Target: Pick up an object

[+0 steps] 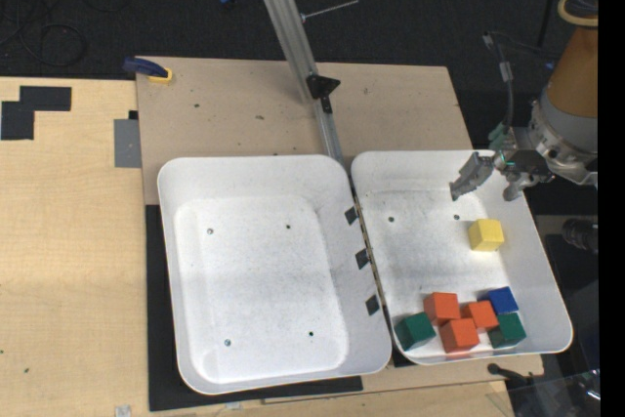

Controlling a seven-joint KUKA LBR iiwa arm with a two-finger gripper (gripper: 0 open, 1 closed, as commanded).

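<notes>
The gripper (491, 177) hangs over the upper right part of the right bin (420, 200), its two fingers spread apart with nothing between them. Just below it, apart from the fingers, a yellow block (486, 233) lies alone on the bin floor. Nearer the bin's lower edge sits a tight cluster: three orange blocks (459, 335), two green blocks (415, 330) and a blue block (502, 300), touching one another. The left bin (195, 181) lies just beside, and a slanted aluminium rail (288, 20) rises behind the bins.
</notes>
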